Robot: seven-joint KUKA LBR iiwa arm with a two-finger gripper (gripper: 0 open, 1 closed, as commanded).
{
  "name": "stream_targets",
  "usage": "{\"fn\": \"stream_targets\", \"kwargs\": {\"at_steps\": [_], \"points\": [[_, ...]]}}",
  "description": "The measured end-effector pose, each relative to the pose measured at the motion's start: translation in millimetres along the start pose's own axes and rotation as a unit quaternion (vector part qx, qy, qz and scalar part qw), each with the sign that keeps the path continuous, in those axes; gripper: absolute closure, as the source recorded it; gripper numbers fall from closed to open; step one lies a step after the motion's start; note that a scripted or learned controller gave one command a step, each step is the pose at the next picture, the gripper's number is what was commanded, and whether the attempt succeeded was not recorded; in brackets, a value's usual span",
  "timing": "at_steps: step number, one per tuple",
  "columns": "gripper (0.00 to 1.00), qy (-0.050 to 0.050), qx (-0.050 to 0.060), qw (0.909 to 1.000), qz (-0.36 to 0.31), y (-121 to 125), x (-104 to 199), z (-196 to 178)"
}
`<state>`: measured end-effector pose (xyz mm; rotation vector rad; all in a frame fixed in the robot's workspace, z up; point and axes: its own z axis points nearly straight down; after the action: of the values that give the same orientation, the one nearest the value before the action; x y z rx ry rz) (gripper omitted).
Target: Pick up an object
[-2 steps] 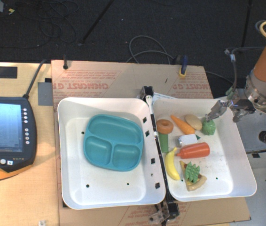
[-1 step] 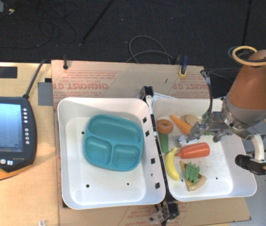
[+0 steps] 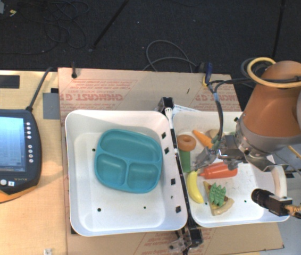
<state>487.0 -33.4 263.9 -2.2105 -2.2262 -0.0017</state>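
The right bin (image 3: 246, 217) holds the pickable things: a red pepper-like piece (image 3: 219, 171) lies near the bin's middle, just under the end effector (image 3: 214, 155) — whether it is touching the piece cannot be told. Whether the end effector is apart or together cannot be made out either; it is too dark and cluttered there. Left of the red piece, a green cylinder (image 3: 185, 158) stands beside the bin's left wall, with an orange ring-shaped piece (image 3: 186, 142) just beyond it and a carrot (image 3: 202, 137) near the far edge. A banana (image 3: 194, 187) lies toward the near-left corner, and a pizza-slice toy with green topping (image 3: 217, 196) sits just beside it. The left bin (image 3: 86, 211) carries a teal divided tray (image 3: 129, 160) — roughly central. A tablet-like screen (image 3: 4, 150) rests at the bench's left edge.
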Motion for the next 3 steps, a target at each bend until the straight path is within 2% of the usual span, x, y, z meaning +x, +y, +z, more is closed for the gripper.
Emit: {"fn": "stream_targets", "kwargs": {"at_steps": [1,2,3], "points": [[0.00,-0.002,0.002,1.0000,0.004,-12,-2,12],[1.00,-0.001,0.002,1.0000,0.005,-12,-3,3],[1.00,-0.001,0.005,1.0000,0.002,-13,57,82]]}}
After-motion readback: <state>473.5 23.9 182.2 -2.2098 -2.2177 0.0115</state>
